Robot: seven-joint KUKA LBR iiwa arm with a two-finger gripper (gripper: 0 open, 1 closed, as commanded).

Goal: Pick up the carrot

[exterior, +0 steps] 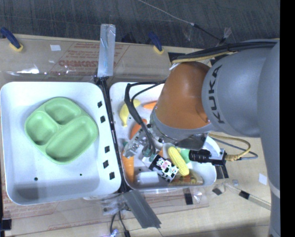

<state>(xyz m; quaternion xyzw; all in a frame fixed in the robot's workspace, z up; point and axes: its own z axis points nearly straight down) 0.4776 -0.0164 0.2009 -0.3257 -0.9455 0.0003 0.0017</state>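
Note:
The carrot (129,169), an orange tapered piece, lies along the left wall of the right bin (115,94) near its front corner. My gripper (136,145) hangs low in that bin just above and behind the carrot, under the arm's orange band (183,100). The wrist hides much of the bin's middle. Another orange piece (136,129) shows just behind the gripper; I cannot tell what it is.
In the right bin lie a yellow banana (123,113), a corn cob (178,161), a black-and-white cow-patterned toy (165,168) and a green item (185,155). The left bin (19,181) holds a green divided plate (61,129).

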